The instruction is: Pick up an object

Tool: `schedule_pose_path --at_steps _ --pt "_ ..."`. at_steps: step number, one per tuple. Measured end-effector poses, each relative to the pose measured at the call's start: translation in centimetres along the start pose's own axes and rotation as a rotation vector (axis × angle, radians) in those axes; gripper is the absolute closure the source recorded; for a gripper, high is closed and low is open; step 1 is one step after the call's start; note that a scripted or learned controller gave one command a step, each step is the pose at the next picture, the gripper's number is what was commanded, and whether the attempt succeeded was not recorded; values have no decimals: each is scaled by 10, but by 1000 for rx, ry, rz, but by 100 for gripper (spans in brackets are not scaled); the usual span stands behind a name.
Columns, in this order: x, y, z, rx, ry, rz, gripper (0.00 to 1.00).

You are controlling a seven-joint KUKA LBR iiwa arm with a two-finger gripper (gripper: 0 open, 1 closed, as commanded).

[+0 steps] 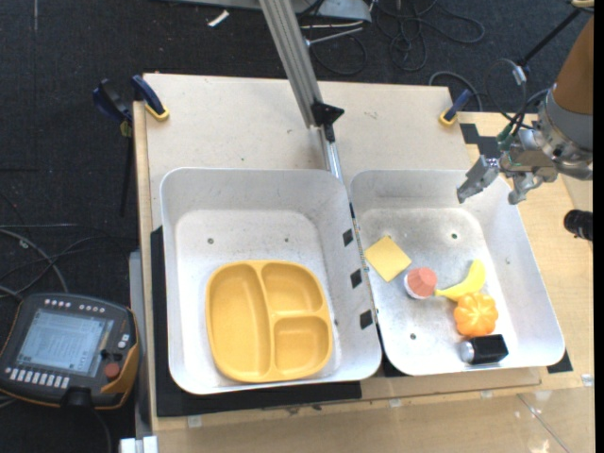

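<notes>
Approach phase: the gripper (497,183) hovers over the right bin's (528,253) far corner, jaws spread apart, nothing between them. Candidates sit below: yellow slab (388,258), pink cup (421,282), banana (464,282), orange pumpkin (475,316). Next, it needs to centre over one and descend.

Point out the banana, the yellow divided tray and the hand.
banana (465,282), camera view, middle of its curve
yellow divided tray (269,322), camera view, central divider
hand (497,184), camera view, midway between fingertips
</notes>
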State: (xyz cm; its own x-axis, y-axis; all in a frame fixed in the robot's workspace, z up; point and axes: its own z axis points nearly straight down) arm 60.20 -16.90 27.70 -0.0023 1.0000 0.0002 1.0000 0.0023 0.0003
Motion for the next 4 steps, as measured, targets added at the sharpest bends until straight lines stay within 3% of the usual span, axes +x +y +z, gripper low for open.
schedule_pose_path --at_steps 1,3,4 --pt "0 0 0 0 0 0 0" --pt "3 15 108 5 0 -1 0" --pt "5 5 168 7 1 2 0"
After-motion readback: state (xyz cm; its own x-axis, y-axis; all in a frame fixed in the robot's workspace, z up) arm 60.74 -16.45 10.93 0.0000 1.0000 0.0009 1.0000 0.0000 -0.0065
